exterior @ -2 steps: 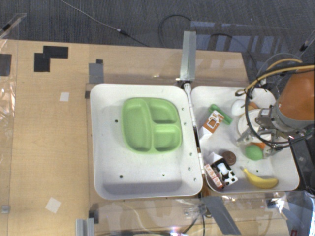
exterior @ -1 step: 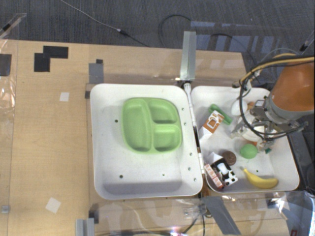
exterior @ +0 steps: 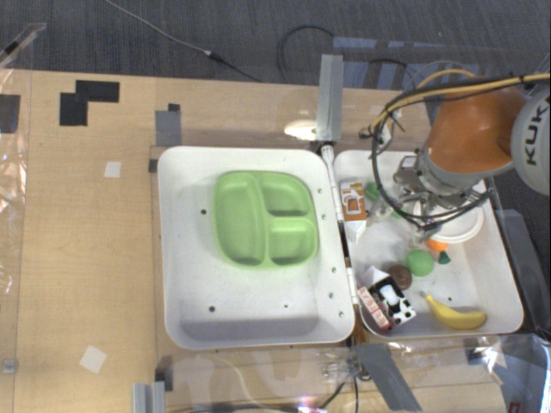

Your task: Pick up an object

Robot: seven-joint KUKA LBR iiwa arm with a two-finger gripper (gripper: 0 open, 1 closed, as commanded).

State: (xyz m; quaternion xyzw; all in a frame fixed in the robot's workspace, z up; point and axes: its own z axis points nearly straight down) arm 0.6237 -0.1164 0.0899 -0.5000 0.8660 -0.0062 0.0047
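**Pick Status: Arm Over Right Bin, No Object Secured**

The gripper (exterior: 435,222) sits below the orange wrist band (exterior: 469,136), which covers it from above; whether it is wide, narrow or holding anything cannot be told. It hangs over the upper part of the right bin (exterior: 508,304), near a white round lid-like item (exterior: 461,226) that is partly covered by the wrist.

Candidate objects lie in the same bin. An orange piece (exterior: 439,246) is just beside the gripper, a green ball (exterior: 420,262) lies near it, and a brown rounded item (exterior: 400,275) sits beside the ball. A banana (exterior: 455,314) lies along the near wall, well apart. A printed black, white and red pack (exterior: 385,304) occupies the near left corner. A small orange-and-white carton (exterior: 352,200) rests against the far left wall.

The left bin (exterior: 185,231) holds a green divided plate (exterior: 263,218).

Judgement: the pick is not yet completed, since no object appears lifted. Descent, closure and lift seem to remain.

Cables (exterior: 387,157) loop around the wrist and obscure details.
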